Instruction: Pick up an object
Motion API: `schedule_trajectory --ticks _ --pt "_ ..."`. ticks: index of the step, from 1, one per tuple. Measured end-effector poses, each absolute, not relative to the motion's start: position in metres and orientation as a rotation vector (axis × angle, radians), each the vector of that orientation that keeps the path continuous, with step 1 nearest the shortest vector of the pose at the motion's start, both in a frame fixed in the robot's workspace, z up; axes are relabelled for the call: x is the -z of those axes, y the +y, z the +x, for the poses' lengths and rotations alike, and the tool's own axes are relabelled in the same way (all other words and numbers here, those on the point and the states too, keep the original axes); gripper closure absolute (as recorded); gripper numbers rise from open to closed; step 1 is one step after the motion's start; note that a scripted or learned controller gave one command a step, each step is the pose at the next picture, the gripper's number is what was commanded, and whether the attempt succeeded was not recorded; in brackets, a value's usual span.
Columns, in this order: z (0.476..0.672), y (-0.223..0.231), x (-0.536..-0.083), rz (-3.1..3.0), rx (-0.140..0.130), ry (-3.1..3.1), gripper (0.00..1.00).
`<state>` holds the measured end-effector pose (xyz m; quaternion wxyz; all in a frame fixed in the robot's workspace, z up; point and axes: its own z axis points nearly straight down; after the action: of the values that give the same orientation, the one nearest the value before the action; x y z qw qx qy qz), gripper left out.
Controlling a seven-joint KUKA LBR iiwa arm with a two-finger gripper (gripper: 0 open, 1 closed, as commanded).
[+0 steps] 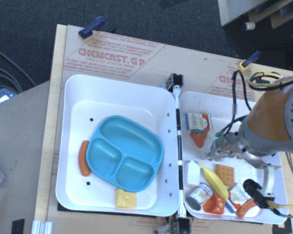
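Left of the blue divided plate [124, 153] lies a hot dog [84, 158]; below it, a cheese wedge [126, 198]. Well right of the plate, a banana [214, 181] lies just below my claw [223, 149], whose grip I cannot tell.

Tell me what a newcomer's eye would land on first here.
The big blue divided plate fills the middle of the left bin, with a sausage at its left edge and a yellow cheese block below it. In the right bin, the grey arm's pincer hangs above a bright clutter of toy food, a banana among it.
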<state>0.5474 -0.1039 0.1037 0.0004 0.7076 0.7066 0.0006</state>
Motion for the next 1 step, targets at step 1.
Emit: schedule_trajectory --ticks 1 --pt "0.5473 -0.1039 -0.1037 2.222 -0.002 2.220 0.00"
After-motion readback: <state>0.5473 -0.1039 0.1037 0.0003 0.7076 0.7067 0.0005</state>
